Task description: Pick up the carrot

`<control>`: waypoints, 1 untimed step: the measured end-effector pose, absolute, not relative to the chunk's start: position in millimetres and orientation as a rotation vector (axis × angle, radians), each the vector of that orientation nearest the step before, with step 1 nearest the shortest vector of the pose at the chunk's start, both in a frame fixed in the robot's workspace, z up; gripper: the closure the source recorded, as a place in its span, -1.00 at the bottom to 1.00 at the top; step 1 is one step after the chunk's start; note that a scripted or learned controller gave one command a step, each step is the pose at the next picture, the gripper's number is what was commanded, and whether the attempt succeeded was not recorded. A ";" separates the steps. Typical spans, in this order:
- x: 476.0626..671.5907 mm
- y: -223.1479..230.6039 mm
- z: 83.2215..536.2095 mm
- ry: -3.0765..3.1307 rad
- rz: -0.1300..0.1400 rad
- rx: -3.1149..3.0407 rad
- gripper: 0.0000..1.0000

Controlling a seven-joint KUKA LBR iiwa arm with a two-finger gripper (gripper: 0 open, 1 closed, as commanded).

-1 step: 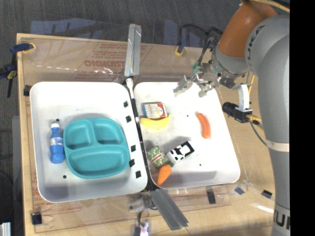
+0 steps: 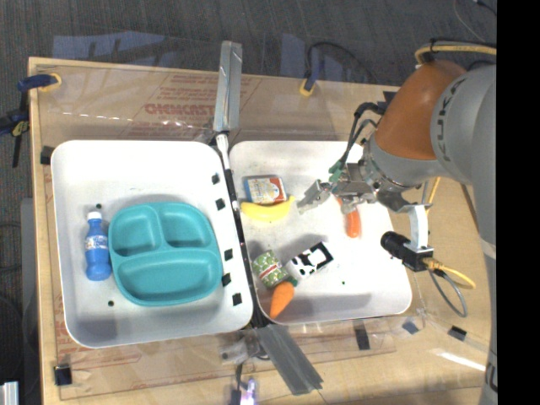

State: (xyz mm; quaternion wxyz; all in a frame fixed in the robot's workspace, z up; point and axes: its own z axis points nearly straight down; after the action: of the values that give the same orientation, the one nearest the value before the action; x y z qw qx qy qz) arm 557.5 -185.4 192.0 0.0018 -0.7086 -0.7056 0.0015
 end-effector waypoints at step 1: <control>486.3 -175.9 166.6 -2.485 0.002 -1.915 -1.00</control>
State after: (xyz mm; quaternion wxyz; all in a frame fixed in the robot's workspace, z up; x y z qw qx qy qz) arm 486.3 -175.9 166.6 0.0022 -0.6104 -0.7921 0.0006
